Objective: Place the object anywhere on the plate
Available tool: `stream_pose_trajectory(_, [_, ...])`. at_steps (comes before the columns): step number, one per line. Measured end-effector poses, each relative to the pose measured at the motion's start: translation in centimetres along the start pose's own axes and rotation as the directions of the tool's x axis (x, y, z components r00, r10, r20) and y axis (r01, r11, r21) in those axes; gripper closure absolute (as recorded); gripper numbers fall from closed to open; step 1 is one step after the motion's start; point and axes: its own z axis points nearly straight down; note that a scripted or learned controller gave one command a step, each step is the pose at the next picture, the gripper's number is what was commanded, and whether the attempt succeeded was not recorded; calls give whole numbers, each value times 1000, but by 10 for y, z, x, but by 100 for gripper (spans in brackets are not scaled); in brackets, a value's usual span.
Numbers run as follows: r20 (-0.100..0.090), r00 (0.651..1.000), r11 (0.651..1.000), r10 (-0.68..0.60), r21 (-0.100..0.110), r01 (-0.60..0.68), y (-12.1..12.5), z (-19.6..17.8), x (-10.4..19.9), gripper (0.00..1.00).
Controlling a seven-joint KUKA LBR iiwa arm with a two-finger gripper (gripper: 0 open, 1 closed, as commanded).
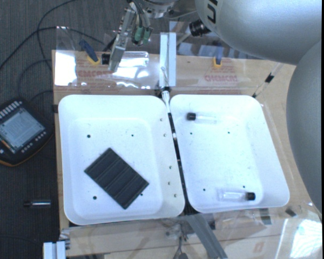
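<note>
The gripper (114, 63) hung beyond the left bin (70, 144), its state untellable; the clear, round vials (201, 116) could roll off the dark plate (116, 177).

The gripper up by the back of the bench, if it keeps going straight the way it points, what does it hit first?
The gripper points down and slightly left. It would probably meet the clear plastic sheet on the bench behind the left bin, short of the dark ridged plate; depth is uncertain.

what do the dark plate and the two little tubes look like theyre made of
Dark plate: probably matte plastic or rubber; dull black, ribbed in parallel grooves, no glare. Upper tube and lower tube: look like clear plastic or glass, since the white bin shows through them, each with an opaque black cap.
</note>
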Motion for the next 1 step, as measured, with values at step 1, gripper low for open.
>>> stream_pose_trajectory(1, [4,1000,1000,1,-1,-1,1,-9,-1,100])
